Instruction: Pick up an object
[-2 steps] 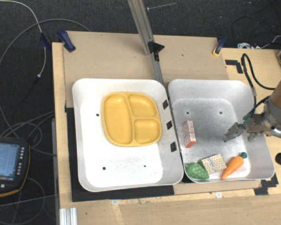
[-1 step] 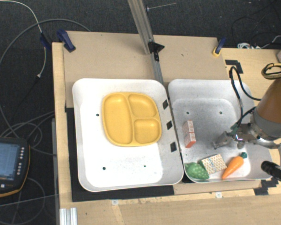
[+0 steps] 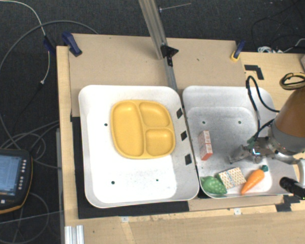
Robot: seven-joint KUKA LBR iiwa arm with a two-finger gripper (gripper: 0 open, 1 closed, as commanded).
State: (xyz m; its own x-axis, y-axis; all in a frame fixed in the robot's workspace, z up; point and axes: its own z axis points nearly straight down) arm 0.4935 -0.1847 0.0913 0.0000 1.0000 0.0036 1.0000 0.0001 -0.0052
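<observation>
In the right bin [image 3: 221, 118] lie a small red and white carton [image 3: 206, 145], a green leafy toy [image 3: 213, 185], a patterned beige block [image 3: 231, 177] and an orange carrot [image 3: 252, 181]. My gripper [image 3: 239, 156] reaches in from the right, low over the bin floor, just above the beige block and the carrot and right of the carton. Nothing shows between its fingers.
The left bin [image 3: 94, 151] holds a yellow divided tray [image 3: 142, 128]. A metal post [image 3: 157, 29] rises behind the bins. Black clips [image 3: 183, 135] line the seam between the bins. A black cable [image 3: 256, 98] loops over the right bin's far corner.
</observation>
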